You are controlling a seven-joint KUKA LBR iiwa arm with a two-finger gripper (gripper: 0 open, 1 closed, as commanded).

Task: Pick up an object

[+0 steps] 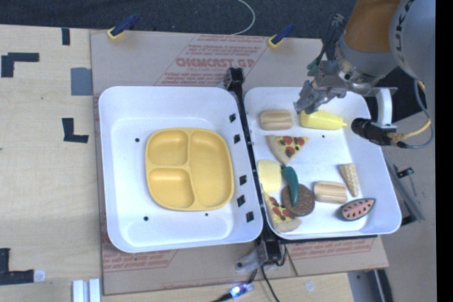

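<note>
We judge the pick to be at its approach: nothing is lifted yet, and every toy food lies flat on the floor of the right bin [375,223]. The claw [309,104] hangs low at about 12 o'clock in that bin, just beside the left end of a yellow corn-like piece [323,120]. Whether it touches that piece we cannot tell, nor whether the claw stands apart or together, since the wrist hides the tips from this angle. Left to do, as we read it: settle over a piece, close on it, and raise it clear.

The likeliest target is that yellow piece: a short, rounded bar, bright yellow, lying roughly across the bin at its upper edge. Just to its 9 o'clock sits a tan bread roll [275,119], and below them, toward the centre, a pizza slice [287,146]. Further toward 6 o'clock there is a cluster of a pale yellow block [268,175], a green pepper [290,179] and a brown patty [303,200], touching or overlapping. A watermelon wedge [356,208] lies at 5 o'clock.

The left bin [113,152] carries a yellow divided plate [190,168] at its centre, well apart from the claw.
</note>
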